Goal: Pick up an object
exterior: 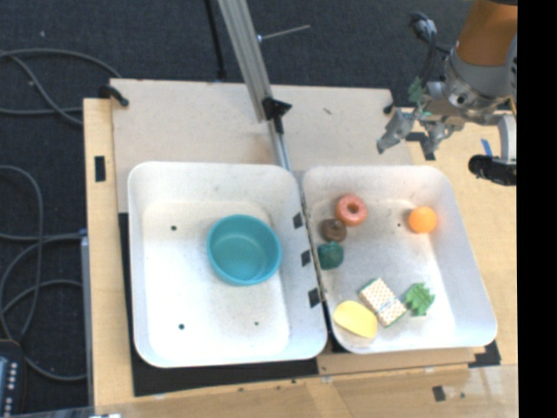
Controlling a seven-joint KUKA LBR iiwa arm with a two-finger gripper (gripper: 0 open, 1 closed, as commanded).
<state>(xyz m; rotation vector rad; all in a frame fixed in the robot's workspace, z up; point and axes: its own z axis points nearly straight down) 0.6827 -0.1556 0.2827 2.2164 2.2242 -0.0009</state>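
The gripper hangs at the far right of the scene, above the surface just beyond the far rim of the right bin. Its two grey fingers look spread apart, one reaching left and one toward the bin, with nothing between them. The grey arm with its orange band rises behind it at the top right.

The right bin, nearest the gripper, holds all the small things. An orange ball lies near the far right side. A pink ring-shaped doughnut lies far left in the bin, with a small brown round piece touching it just nearer, and a dark teal lump just beside that, nearer still, close to the bin's left wall. Toward the near edge a yellow rounded object sits beside a small tan patterned box, the two touching or nearly so, and a green leafy piece lies just right of the box. The print on the box is too small to read.

The left bin holds one teal bowl, upright, right of the bin's middle.

A slanted metal rail runs from the top of the scene down to the gap between the two bins. Black cables lie on the dark floor at the left.
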